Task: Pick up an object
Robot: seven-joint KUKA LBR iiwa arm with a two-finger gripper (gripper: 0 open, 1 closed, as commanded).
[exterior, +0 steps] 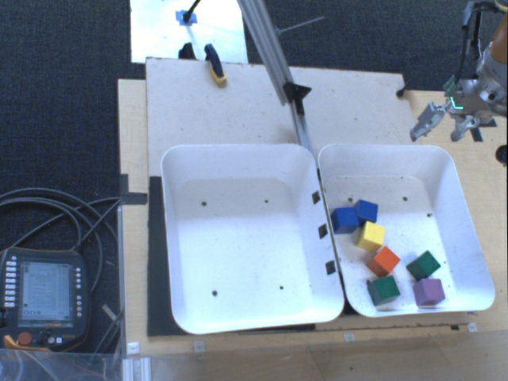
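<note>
So the hand was hanging up at the far right corner of the right bin, just outside its rim, fingers spread apart with nothing between them. All the blocks sat bunched in the near half of that same bin: two blue cubes touching, a yellow cube just below them, an orange cube, two green cubes and a purple cube. From the hand, everything lay down and to the left in the view, toward the camera. The second green cube looked the nearest pick, I'd guess. The left bin was well off the other way.
</note>
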